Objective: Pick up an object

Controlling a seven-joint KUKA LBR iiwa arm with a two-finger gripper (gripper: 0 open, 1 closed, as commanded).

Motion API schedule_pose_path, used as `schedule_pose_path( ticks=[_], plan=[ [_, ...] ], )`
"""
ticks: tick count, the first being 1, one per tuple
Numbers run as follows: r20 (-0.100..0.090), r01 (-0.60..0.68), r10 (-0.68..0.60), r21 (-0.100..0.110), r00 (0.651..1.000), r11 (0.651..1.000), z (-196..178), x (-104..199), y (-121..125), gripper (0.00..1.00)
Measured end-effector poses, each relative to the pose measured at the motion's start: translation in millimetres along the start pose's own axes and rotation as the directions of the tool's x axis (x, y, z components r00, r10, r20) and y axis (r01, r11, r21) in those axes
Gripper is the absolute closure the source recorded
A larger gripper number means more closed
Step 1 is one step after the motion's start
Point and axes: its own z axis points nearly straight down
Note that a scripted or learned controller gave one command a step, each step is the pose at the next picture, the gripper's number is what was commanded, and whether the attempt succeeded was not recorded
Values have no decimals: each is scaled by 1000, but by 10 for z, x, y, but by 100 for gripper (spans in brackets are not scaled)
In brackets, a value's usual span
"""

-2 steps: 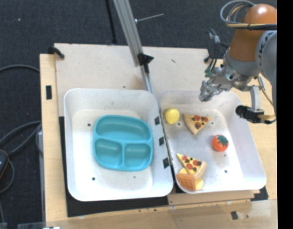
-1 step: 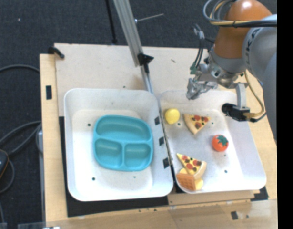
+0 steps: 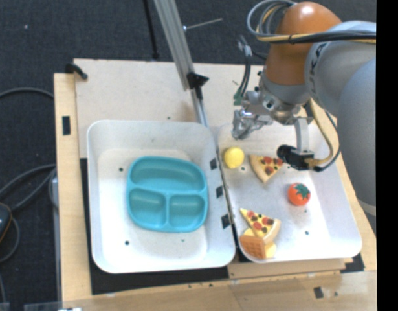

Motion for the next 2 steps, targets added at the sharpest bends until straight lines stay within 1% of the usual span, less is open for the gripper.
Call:
schedule_pose_path(
  ticks=[1,2],
  plan=[
    [-1,1,-1,0,1000,1000,-98,500,-172,100],
    [0,0,0,-2,1000,1000,-117,930,-196,100]
  ],
)
